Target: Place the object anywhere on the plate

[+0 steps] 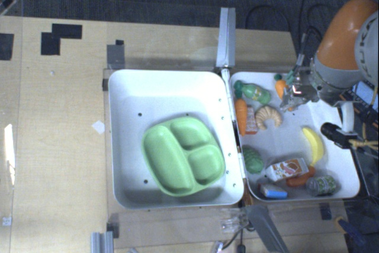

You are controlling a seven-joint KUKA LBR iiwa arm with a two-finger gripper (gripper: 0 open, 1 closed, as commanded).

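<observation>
Probably a light, hard, slippery toy croissant, lying in the right bin just beside the gripper, well apart from the green plate; best pinched across its fat middle; cannot tell if gripper open or shut.

Lots of open floor in the left bin around the green plate — easy to reach. Crowded in the right bin: croissant, carrot, banana, carton — small bare gap in the middle.
</observation>
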